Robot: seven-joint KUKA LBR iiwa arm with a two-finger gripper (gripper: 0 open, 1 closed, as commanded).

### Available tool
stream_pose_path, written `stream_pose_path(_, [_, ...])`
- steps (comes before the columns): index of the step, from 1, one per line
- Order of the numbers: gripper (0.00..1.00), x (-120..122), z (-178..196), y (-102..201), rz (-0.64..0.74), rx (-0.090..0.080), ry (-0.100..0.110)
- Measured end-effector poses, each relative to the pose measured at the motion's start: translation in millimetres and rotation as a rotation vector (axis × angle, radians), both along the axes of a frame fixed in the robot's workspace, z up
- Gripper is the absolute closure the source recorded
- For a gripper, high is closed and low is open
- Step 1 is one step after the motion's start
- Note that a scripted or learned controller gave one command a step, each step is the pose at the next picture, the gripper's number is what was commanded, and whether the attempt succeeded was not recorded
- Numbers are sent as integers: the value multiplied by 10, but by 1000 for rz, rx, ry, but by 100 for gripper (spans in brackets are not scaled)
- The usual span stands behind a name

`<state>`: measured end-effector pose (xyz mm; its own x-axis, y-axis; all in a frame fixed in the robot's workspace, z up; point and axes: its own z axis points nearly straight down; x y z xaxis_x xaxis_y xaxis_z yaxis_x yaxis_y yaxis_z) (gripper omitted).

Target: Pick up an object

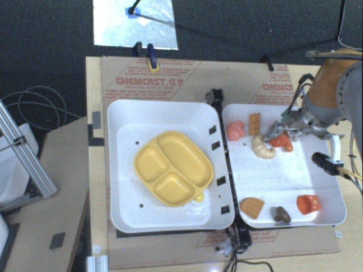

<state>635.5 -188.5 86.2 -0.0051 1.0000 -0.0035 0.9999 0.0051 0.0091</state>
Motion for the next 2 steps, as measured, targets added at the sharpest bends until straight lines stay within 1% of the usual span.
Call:
stream_pose_path(1, [0,-670,1370,-133,-7,-2,-4])
stream_pose_path(2, [0,-428,-60,-84,-2,4,5])
